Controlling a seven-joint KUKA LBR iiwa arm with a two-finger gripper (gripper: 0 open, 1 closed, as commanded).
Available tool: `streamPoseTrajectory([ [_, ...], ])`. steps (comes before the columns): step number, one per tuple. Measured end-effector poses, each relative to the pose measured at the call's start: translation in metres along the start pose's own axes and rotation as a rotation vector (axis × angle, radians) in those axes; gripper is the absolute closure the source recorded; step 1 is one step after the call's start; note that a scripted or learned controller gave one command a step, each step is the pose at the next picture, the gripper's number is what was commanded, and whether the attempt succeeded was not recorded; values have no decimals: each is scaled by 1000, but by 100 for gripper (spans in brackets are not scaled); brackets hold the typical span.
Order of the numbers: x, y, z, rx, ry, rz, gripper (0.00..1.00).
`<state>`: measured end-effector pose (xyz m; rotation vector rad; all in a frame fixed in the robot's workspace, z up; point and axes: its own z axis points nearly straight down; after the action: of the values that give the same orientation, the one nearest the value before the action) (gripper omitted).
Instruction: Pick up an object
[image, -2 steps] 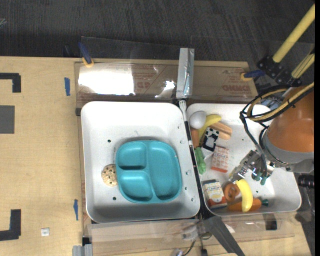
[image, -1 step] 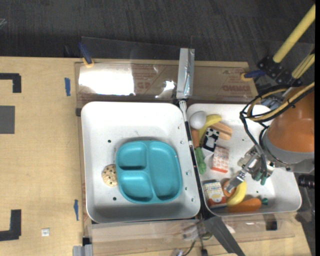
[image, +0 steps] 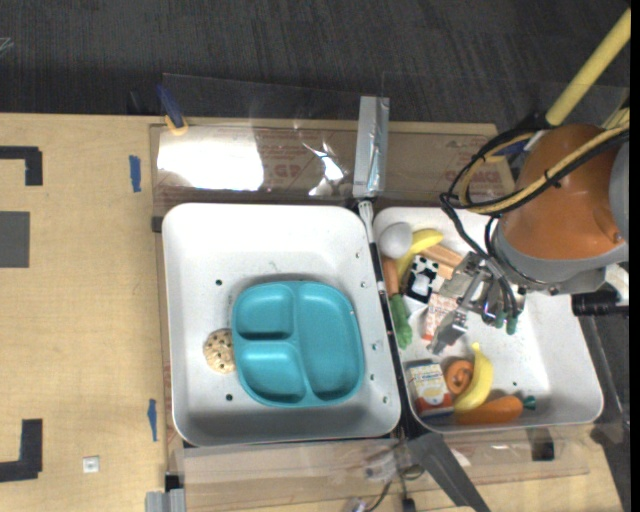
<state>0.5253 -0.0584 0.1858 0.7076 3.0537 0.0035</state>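
Hovering low over the right bin (image: 570, 385), the gripper (image: 462, 318) sits among the clutter with nothing visibly caught; whether its jaws are apart or together I cannot tell. So the pick looks not yet done: grasp and lift remain. Taking the gripper as landmark, a banana (image: 478, 384) and carrot (image: 492, 409) lie just below it, a small carton (image: 427, 385) below-left, a white ball (image: 396, 238) and checkered box (image: 424, 274) above-left. Far left, the teal tray (image: 296, 342) and cookie (image: 219, 350) lie out of the way. Crowded neighbours may foul the grasp
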Motion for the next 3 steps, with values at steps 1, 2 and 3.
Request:
streamPoseTrajectory([
  [1,16,-73,47,5,7,300,0],
  [2,11,-75,94,0,-8,721,0],
  [3,11,-73,87,-2,-10,719,100],
])
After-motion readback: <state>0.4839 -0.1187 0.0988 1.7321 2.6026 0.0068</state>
